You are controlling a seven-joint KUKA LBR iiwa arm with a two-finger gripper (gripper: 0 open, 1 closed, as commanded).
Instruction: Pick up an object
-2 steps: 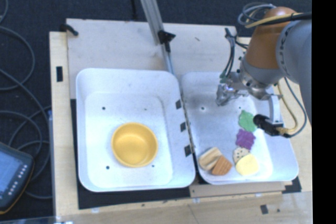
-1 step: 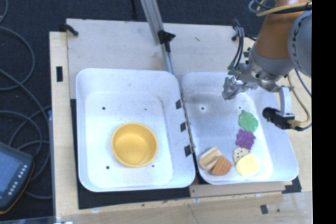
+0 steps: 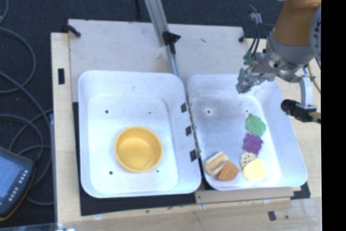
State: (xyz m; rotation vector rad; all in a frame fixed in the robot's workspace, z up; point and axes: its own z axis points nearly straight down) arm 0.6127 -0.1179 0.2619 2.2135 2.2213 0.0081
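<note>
Right bin point(image 3: 286, 167) on your tabletop holds the toys — green piece point(image 3: 255, 125) lies just below-right of the tool point(image 3: 244, 85); I cannot tell its state.

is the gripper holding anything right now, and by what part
Nothing is held. The gripper hangs over the far end of the right bin, with no object between its fingers.

- Wooden bench point(image 3: 124, 43), light plywood top, dark floor around it.
- Aluminium rail point(image 3: 151, 0) slanting from the top edge down to the seam between the bins (black clamp partway along).
- Black cables point(image 3: 16, 70) looped on the floor, left of the bench.
- Tablet-like device point(image 3: 12, 178), lower left corner, screen partly visible.
</note>
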